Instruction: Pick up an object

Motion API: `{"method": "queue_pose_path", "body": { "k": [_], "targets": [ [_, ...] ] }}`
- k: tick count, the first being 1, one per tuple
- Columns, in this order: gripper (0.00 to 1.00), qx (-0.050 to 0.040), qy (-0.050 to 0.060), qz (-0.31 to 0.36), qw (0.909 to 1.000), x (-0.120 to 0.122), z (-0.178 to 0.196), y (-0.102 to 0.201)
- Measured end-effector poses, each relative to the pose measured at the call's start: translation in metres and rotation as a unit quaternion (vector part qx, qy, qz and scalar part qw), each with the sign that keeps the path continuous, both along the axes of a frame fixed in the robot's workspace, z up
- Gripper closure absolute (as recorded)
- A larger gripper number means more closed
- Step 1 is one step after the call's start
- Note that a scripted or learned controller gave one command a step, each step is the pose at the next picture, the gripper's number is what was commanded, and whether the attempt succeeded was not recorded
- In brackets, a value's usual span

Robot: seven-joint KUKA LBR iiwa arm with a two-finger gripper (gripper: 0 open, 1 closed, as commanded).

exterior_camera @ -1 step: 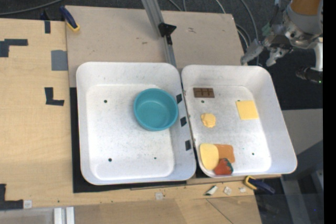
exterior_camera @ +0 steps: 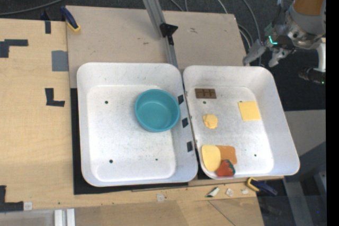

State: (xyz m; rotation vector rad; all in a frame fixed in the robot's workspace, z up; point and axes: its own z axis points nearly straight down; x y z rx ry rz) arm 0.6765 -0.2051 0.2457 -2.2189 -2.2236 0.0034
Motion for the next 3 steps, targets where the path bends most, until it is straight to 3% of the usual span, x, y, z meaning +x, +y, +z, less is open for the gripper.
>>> {"method": "queue_pose_path", "body": {
  "k": [2, 3],
  "targets": [
    [0.0, 0.0009, 0.003, 0.0, 1.0, -0.006, -0.124, 0.003],
    [0.0, -0.0002, 0.0, 0.0, 1.0, -0.006, -0.159, 0.004]
  ]
}}
